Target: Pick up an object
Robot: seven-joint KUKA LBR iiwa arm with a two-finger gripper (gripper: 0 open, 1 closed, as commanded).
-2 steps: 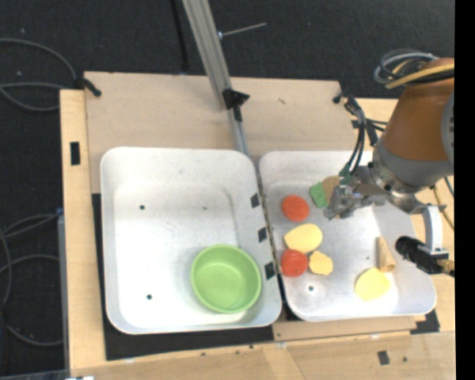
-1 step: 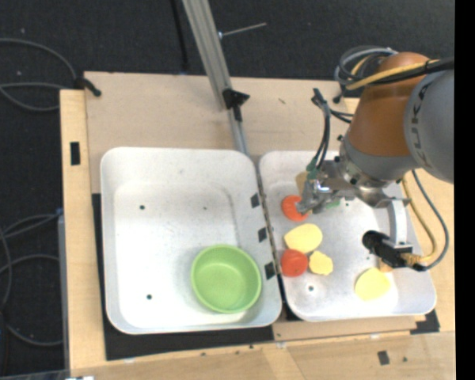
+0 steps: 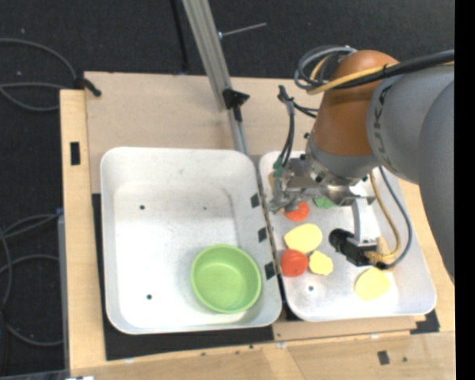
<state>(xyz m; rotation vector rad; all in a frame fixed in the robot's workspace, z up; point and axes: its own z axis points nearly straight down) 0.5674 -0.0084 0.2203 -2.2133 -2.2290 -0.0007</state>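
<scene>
I judge this to be the reach-in step of the pick. The claw (image 3: 290, 191) hangs low over the right bin (image 3: 416, 295), close to the wall that bin shares with the left bin (image 3: 142, 188). An orange-red piece (image 3: 298, 210) lies right at the claw's lower edge and is partly covered by it, so I take it as the likeliest target. A small green piece (image 3: 324, 202) sits just beside it.

The wrist hides the working end of the claw. I cannot tell how far open it is, or whether it touches the piece, and I see nothing held in it.

Nearer the camera in the same bin lie a yellow piece (image 3: 303, 237), a red ball (image 3: 294, 263), a smaller yellow piece (image 3: 321, 264) and a yellow disc (image 3: 372, 283). A green bowl (image 3: 226, 278) sits in the left bin.

The next move, as I see it, calls for a firm close on the orange-red piece alone. Then comes a straight lift, clear of the bin wall and the green piece.
</scene>
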